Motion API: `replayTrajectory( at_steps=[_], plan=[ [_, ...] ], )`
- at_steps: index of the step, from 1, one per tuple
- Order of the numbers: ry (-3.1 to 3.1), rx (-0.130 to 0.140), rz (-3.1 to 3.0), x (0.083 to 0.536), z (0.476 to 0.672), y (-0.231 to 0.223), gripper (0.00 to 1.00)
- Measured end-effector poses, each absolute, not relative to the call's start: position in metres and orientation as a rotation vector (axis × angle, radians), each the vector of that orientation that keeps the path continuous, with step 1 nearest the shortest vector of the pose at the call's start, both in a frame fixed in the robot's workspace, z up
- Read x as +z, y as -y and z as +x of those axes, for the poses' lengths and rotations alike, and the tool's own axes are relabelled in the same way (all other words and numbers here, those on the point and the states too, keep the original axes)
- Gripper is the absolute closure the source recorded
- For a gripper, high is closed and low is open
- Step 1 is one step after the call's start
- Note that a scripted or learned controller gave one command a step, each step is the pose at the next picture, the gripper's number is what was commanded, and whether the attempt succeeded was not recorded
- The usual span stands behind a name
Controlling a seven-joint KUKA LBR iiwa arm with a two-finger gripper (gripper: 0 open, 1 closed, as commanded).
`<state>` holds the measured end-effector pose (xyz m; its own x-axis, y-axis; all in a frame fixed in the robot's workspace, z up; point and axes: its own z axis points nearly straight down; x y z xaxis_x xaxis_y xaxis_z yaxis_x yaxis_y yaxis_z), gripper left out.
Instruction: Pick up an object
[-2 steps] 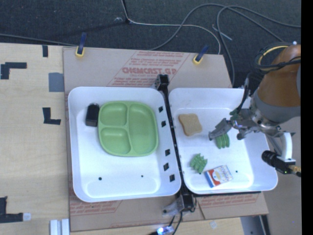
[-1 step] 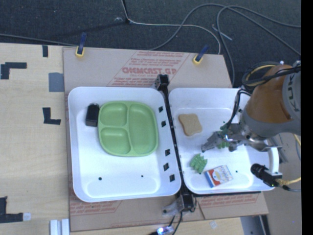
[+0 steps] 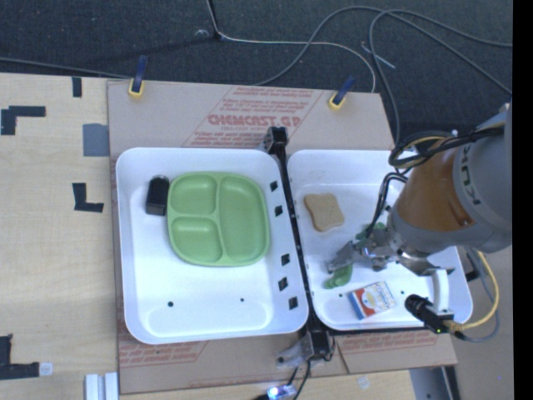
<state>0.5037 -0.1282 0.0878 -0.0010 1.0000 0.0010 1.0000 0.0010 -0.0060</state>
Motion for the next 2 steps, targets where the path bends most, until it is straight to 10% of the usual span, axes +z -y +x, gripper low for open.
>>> replayTrajectory(
  at_steps=[1,2],
  plan=[
    [2.222,0.001,-2.221,0.085,0.504,0.128,0.00],
    [2.224,0.001,-2.223,0.096,0.504,0.129,1.00]
  ],
)
